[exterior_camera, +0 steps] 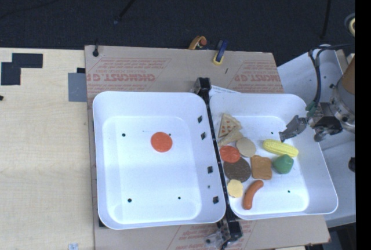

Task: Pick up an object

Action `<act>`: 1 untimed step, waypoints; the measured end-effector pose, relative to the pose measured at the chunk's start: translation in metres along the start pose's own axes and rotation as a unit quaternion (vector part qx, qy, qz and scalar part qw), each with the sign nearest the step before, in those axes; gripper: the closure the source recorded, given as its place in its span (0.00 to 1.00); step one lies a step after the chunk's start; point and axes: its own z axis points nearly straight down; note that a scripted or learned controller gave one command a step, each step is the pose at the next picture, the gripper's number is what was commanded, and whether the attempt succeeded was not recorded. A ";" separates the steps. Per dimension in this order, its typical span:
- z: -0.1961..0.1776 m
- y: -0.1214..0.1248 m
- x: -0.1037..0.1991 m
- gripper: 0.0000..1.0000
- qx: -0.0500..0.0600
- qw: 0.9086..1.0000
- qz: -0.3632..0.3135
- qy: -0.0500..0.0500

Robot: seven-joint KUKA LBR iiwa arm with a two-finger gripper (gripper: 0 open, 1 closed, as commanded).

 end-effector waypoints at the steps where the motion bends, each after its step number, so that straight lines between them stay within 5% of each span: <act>1: 0.055 0.003 0.014 0.00 0.004 1.000 0.000 0.002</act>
